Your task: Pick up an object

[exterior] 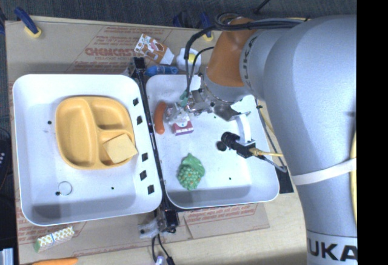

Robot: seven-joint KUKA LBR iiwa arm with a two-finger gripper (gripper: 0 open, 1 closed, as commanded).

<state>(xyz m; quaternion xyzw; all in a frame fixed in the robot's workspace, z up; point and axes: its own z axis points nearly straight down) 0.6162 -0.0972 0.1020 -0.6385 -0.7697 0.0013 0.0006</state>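
Note:
My gripper (183,110) hangs low over the upper left part of the right bin (260,188). Directly under its tip lies a small red and white object (182,128), partly hidden by it. An orange sausage-shaped piece (159,118) lies just left of the gripper, near the bin's left wall. A green bumpy object (191,171) rests nearer the front of the same bin, apart from the gripper.
The left bin (30,136) holds a yellow divided plate (82,130) with a yellow block (120,147) on it. A black fitting with a cable (235,144) sticks out from the arm over the right bin. Small packets (149,46) lie on the cardboard behind the bins.

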